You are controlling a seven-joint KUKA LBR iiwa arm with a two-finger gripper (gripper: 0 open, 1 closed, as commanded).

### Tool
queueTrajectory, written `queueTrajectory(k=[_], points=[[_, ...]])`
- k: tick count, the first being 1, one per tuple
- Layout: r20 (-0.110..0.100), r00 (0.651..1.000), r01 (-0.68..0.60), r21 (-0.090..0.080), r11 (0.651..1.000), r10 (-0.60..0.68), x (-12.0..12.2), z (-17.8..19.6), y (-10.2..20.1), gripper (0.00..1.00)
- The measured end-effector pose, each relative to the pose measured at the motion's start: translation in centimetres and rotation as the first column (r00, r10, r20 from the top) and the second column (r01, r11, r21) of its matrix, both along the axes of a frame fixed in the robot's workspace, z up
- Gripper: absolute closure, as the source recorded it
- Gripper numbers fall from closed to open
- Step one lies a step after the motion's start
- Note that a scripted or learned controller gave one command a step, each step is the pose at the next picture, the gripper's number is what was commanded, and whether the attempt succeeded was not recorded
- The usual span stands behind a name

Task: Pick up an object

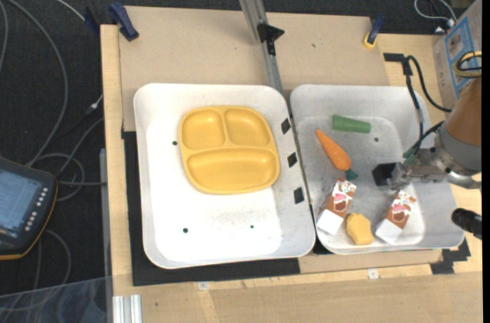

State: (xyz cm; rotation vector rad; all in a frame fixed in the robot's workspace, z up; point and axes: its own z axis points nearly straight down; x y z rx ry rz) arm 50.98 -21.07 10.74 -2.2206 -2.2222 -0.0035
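Gripper low over the right bin, near its right wall; whether it is open or closed cannot be told, and nothing is seen held. Just below it lies a small white carton with red-brown print, long axis slanting lower left to upper right. To the left, a second carton of the same kind. Above that, an orange carrot, lying diagonally, narrow tip toward the upper left. A green block lies crosswise beyond it.
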Motion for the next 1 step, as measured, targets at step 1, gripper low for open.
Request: queueTrajectory(k=[1], points=[[0.006, 1.0, -0.001, -0.004, 1.0, 0.001, 0.07, 6.38, 0.27, 1.0]])
